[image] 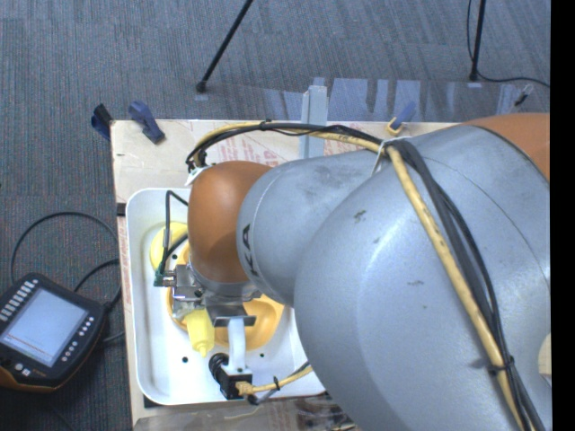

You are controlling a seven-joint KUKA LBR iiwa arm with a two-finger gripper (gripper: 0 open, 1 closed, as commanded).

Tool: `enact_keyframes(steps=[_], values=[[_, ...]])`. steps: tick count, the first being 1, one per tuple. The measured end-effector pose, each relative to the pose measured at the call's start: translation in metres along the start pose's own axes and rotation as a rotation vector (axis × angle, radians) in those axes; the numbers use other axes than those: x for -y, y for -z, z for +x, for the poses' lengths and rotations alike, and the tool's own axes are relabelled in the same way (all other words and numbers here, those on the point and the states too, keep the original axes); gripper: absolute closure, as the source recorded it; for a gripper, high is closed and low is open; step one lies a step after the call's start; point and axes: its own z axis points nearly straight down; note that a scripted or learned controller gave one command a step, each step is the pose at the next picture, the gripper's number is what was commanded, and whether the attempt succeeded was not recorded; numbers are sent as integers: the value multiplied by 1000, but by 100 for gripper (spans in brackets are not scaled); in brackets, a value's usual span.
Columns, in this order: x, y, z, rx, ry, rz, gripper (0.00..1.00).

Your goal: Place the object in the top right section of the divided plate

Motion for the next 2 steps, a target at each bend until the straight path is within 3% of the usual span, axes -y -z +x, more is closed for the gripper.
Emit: enact_keyframes(steps=[1,2], values=[[-85,-19,11,-10,201,6,100],[-85,-19,11,-9,201,5,0]])
